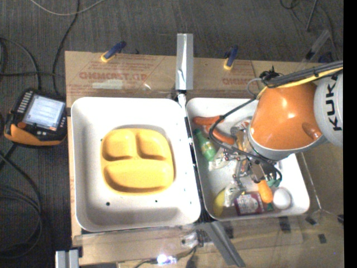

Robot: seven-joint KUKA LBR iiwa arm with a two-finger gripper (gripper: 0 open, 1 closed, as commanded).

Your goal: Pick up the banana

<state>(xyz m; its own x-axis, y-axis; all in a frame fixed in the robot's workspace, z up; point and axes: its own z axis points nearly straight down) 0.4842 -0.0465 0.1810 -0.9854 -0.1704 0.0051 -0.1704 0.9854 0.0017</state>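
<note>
Plainly, yellow tray [137,161] in left bin [83,166]; claw [245,175] state untellable.

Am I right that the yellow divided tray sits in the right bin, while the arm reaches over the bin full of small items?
Not quite: the camera view shows the yellow divided tray in the left bin, not the right. The rest holds: the arm reaches over the right bin, which holds the small items.

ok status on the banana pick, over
Hand low over right bin, nothing seen held. Banana lying at bin's front-left. Red packet and orange piece crowd beside it.
</note>
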